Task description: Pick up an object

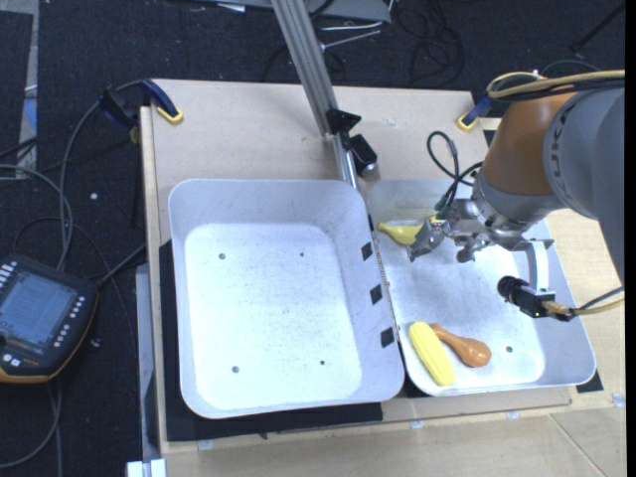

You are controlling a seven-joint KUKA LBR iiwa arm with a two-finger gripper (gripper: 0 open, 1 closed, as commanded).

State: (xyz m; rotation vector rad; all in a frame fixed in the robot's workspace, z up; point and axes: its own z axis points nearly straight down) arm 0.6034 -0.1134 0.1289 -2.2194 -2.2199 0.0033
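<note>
Yellow items are sitting in the right bin (571, 361): a banana-like piece (399, 233) at approx 11 o'clock of that bin, hard against the divider side, and a corn cob (431, 353) at approx 7 o'clock, touching an orange-brown drumstick-shaped toy (467, 347) lying just beside it toward 3 o'clock. Left bin (189, 207) is carrying no objs visible on its speckled floor.

Arm w/ orange band is reaching in from 3 o'clock. Gripper (443, 238) is hanging over the right bin's upper half, just beside the banana-like piece, on its 3 o'clock side. Fingers (421, 244) are appearing spread, w/ nothing seen between them; view is slanted, so the gap is hard to judge w/ confidence.

Task status, as judged: pick is not yet done. No obj is lifted; all three are resting on the bin floor. Nearest candidate is the banana-like piece, apart from the fingertips. Remaining: align over an obj, descend, close, lift. Risk noted: the piece is lying close to the bin wall, limiting finger room on that side.
</note>
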